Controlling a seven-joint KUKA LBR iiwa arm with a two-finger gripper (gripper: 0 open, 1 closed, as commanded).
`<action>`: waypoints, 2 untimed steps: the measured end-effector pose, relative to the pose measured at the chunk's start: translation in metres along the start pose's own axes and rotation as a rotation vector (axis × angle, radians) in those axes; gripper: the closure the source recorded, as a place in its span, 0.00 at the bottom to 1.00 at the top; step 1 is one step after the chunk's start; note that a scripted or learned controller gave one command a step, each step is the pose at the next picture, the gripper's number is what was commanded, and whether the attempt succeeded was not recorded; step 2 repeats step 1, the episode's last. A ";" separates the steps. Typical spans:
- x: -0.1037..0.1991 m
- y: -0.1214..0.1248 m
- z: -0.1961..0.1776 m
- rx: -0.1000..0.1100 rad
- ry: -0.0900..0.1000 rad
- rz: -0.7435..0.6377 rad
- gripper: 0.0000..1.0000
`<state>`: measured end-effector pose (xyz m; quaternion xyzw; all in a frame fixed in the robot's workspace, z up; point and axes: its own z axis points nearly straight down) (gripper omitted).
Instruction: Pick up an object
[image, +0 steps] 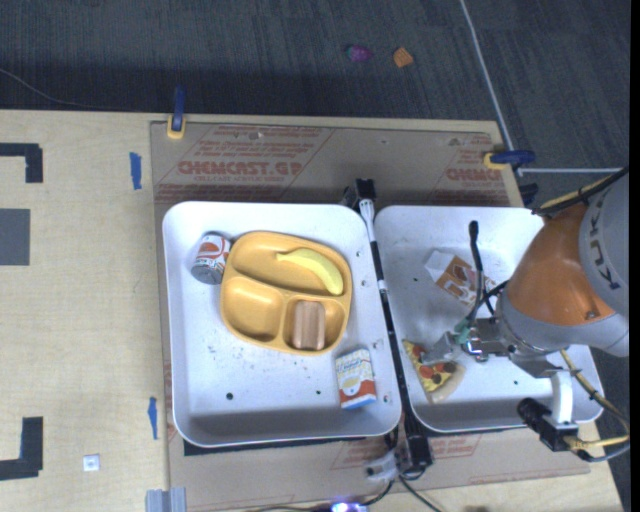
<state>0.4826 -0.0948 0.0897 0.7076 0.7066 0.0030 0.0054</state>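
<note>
While the grey arm with the orange band leans over the right white bin (500, 415), its end effector (468, 340) hovers just beside the flat pizza-slice toy (434, 368) on the bin floor; its grip I cannot tell. I judge it must next descend onto the slice.

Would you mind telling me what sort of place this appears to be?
Probably a robotics lab bench: a grey arm with an orange band reaches over two shallow white bins, which hold toy food like a yellow plastic banana.
</note>
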 end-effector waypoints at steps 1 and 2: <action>-0.001 0.000 0.000 0.000 0.001 -0.001 0.00; -0.001 0.000 0.000 0.000 0.001 -0.001 0.00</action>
